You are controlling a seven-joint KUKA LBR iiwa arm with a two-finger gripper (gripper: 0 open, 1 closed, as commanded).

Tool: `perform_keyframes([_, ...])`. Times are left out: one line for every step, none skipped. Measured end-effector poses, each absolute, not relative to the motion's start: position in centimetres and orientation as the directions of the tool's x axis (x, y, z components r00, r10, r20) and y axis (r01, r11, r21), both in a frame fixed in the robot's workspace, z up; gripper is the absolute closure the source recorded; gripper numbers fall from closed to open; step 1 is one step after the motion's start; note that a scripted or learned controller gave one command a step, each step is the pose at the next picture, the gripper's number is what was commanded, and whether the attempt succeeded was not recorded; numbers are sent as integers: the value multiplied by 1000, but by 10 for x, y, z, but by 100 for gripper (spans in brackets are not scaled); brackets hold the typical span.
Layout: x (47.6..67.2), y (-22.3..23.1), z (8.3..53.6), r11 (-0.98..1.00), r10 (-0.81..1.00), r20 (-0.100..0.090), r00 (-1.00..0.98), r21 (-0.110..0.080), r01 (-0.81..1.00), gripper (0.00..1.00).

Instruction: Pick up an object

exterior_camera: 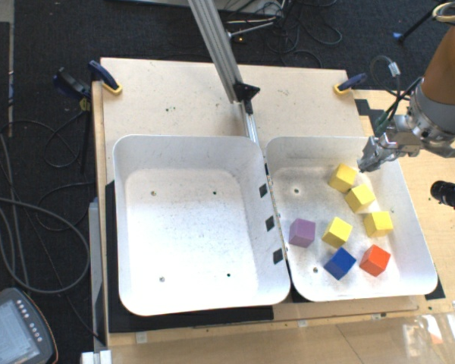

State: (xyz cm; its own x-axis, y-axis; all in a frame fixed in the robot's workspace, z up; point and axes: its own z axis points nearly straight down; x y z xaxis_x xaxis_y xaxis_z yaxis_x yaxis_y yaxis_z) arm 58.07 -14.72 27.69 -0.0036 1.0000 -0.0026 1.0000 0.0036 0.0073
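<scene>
The right bin [409, 279] holds several small cubes. Yellow cubes lie at the upper right [343, 177], just below it [359, 196], further down [378, 222] and near the middle [337, 231]. A purple cube [302, 232], a blue cube [340, 263] and an orange cube [375, 259] lie lower in the bin. My gripper [370, 160] hangs over the bin's upper right part, just above and to the right of the topmost yellow cube. Nothing shows between its fingers.
The left bin [129, 203] stands beside the right one on a pale wooden board [174, 97]. A slanted metal pole [216, 40] meets the bins' shared top edge. Clamps sit at the board's back corners [106, 78] [349, 83].
</scene>
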Motion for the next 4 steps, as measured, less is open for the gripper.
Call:
perform_keyframes([569,-91,276,8,1000,2,-8,0,1000,100])
perform_keyframes([545,-40,273,8,1000,2,-8,-1,1000,100])
perform_keyframes([524,3,267,7,1000,1,-7,-2,1000,100])
perform_keyframes([513,57,260,9,1000,2,-9,-2,1000,100])
